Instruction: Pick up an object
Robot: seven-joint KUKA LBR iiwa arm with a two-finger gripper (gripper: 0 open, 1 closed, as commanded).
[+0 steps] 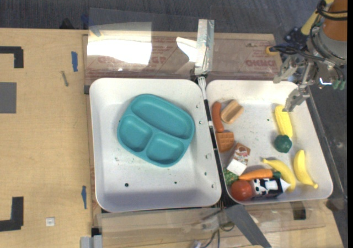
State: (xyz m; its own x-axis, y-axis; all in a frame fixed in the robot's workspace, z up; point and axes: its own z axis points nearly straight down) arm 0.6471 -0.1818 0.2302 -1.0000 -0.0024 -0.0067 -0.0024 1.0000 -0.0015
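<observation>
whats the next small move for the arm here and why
Probably lower the gripper onto the corn cob: it hangs at the right bin's far right corner, just above the cob's upper end, holding nothing visible.

You see the gripper (296,93) poised above the right bin (251,117), nothing held; a teal tray (156,129) fills the left bin (105,131).

The claw (296,93) hangs low at the arm's (333,12) end, its fingers (292,101) pointing downward, nothing between them.
</observation>
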